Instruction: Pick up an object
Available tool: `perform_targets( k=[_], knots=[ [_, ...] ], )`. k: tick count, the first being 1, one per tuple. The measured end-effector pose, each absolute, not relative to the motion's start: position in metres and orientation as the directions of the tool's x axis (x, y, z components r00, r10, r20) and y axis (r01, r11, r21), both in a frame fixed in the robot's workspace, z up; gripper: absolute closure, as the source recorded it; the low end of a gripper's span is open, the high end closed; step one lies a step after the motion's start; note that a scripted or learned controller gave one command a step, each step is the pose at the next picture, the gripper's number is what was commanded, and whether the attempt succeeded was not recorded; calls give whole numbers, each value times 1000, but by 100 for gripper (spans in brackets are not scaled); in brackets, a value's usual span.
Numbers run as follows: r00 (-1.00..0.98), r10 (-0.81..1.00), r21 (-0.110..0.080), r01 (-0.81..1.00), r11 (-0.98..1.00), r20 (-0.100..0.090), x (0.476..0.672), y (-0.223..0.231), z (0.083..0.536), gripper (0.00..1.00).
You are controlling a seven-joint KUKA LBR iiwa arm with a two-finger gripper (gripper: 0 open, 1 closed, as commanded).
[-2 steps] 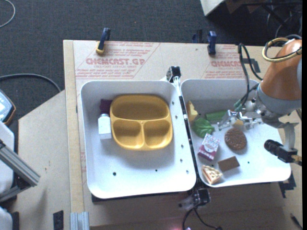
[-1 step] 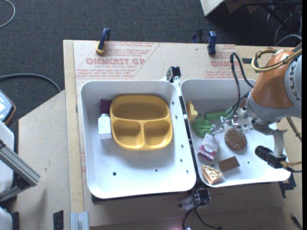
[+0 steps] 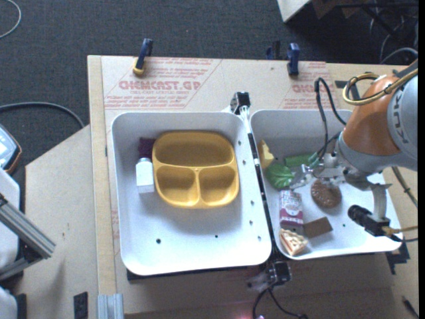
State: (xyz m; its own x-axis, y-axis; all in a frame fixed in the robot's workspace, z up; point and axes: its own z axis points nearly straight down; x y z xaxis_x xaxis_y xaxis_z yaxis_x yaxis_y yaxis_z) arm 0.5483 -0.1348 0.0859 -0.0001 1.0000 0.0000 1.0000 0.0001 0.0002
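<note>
Likely target: flat round brown cookie-like disc (image 3: 325, 194). It lay flat on the floor of the right shallow white bin (image 3: 340, 242), roughly mid-bin. It looked light and stiff, probably toy food, not fragile. Its low profile meant little height to catch, so a pinch from above across the full width, edge to edge, seemed the best hold. Risks: it could skid on the smooth bin floor, or the grip could close above it and catch nothing.

The two-finger gripper (image 3: 313, 173) hung just beside the disc, on its upper-left side, over the gap between the disc and a green leaf-shaped piece (image 3: 281, 173). I could not tell if it was spread or pressed together; nothing was seen held.

Also in that bin:
- a pink-and-white printed packet (image 3: 290, 208), near the disc's lower left
- a dark brown square block (image 3: 317, 228) below the disc
- a triangular sandwich-like wedge (image 3: 294, 243) at the near-left corner
- a small yellow piece (image 3: 265, 155) against the left wall

The grey arm with orange band (image 3: 372, 128) sat at the right.

The left shallow white bin (image 3: 186, 236) held an orange-yellow three-compartment plastic plate (image 3: 196, 168). A small white bottle (image 3: 145, 176) stood just beside the plate's left rim, with a dark purple item (image 3: 146, 143) behind it, too small to identify.
</note>
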Motion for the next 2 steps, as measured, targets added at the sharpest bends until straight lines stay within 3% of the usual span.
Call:
perform_targets(
  k=[1,2],
  knots=[
    [3,1000,10,1000,-3,-5,550,-137,99,100],
    [-1,1000,6,1000,1,-2,560,-139,146,100]
  ],
)
